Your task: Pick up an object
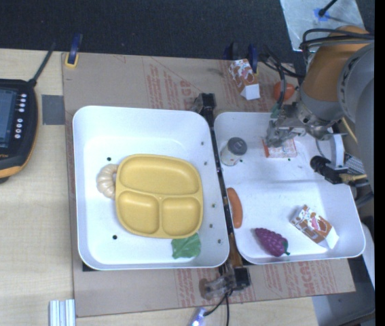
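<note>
We're looking at the right bin (294,246) and using it as our anchor for everything. Nearest us, along its front rim, a purple grape bunch (271,240) is lying just inside the edge, and a small red-and-white carton (312,224) is sitting tilted toward the bin's front right corner. The two are apart, with bare white floor between them. An orange carrot (234,207) is lying lengthwise right against the bin's left wall, so there's hardly any room on that side of it.

The middle of the bin is looking wide open, the biggest free patch in there.

Going further back, a little jar with a grey lid (234,150) is standing near the back left corner, close to the left wall. To its right, the gripper (280,136) is hanging low over the back part of the bin, right at a flat red-and-white packet (280,149). We can't tell whether the fingers are apart, together, or clamped on the packet.

Left of our bin, the left bin (90,182) is carrying a yellow divided tray (158,194), with a green leafy piece (186,246) at its front and a beige piece (106,179) poking out on the far side.

Beyond the back rim, another small carton (244,77) is sitting on the cardboard.
</note>
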`<control>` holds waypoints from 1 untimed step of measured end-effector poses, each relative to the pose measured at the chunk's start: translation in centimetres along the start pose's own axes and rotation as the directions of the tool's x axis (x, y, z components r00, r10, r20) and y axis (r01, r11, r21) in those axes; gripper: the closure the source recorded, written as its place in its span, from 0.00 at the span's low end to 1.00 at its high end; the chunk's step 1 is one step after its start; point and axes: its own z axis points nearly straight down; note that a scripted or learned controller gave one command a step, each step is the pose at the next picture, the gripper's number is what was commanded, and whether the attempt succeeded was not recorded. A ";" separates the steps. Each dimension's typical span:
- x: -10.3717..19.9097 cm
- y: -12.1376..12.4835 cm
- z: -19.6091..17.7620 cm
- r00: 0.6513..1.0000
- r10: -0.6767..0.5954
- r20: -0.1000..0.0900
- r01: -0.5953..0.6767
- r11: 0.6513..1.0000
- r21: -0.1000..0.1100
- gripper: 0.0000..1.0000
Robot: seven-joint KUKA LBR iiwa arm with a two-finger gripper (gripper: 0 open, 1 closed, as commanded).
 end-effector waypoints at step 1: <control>6.0 -5.2 -8.6 1.000 0.003 -0.007 -0.003 1.000 0.006 1.00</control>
